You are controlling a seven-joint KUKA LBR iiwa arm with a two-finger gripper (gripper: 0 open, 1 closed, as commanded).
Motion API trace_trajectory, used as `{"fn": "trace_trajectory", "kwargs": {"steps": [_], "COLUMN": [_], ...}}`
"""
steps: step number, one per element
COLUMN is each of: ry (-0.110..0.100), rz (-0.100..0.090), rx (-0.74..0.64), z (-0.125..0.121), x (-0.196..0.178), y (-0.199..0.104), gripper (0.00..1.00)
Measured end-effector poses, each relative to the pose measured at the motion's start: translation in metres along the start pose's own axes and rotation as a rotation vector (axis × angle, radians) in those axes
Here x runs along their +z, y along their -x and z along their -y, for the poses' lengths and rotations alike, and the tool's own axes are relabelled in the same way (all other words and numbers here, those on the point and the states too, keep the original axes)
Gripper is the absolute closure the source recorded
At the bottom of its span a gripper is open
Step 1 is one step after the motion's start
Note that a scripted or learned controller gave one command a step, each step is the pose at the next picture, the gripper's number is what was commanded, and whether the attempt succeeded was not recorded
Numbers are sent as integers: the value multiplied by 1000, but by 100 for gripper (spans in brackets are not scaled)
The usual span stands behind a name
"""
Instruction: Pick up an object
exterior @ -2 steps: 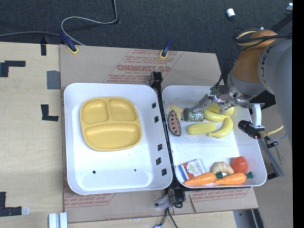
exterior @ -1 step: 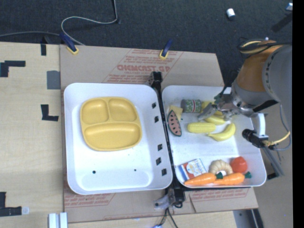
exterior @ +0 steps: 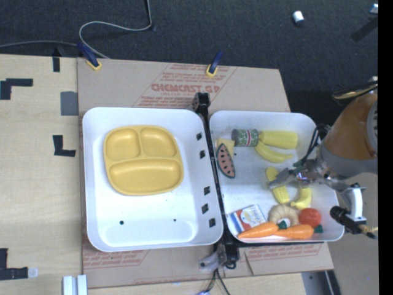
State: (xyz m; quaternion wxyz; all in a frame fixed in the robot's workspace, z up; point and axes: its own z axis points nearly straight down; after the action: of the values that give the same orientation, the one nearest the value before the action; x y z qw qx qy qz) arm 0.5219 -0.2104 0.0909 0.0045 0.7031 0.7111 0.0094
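Note:
The right bin point(exterior: 258, 117) holds several toy foods. My gripper point(exterior: 284, 178) is low inside it, right of centre, with the grey and orange arm point(exterior: 350, 137) reaching in from the right. Its tip sits just above a small yellow piece point(exterior: 280, 195) and next to a curved yellow piece point(exterior: 303, 197). Two yellow bananas point(exterior: 277, 141) and a small can point(exterior: 245, 137) lie toward the back. At the left wall is a watermelon slice point(exterior: 226, 162). An orange carrot point(exterior: 276, 230), a red tomato point(exterior: 310, 216) and a beige lump point(exterior: 282, 212) are at the front.
The left bin point(exterior: 147, 229) holds a yellow divided plate point(exterior: 143, 159) in its back half. A white printed card point(exterior: 249, 216) lies at the front of the right bin. A black divider with clips point(exterior: 207, 165) runs between the bins. Cardboard point(exterior: 178, 88) lies beneath both.

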Motion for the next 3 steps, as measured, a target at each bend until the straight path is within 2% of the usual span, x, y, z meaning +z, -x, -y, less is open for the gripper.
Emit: {"fn": "trace_trajectory", "kwargs": {"steps": [1,2,3], "ry": [-12,-15,-15], "rz": [7,7,6], "rx": [7,8,7], "z": [34,35,34], "x": [5,-3,-3], "y": [-25,-24,-25], "gripper": [0,100,0]}}
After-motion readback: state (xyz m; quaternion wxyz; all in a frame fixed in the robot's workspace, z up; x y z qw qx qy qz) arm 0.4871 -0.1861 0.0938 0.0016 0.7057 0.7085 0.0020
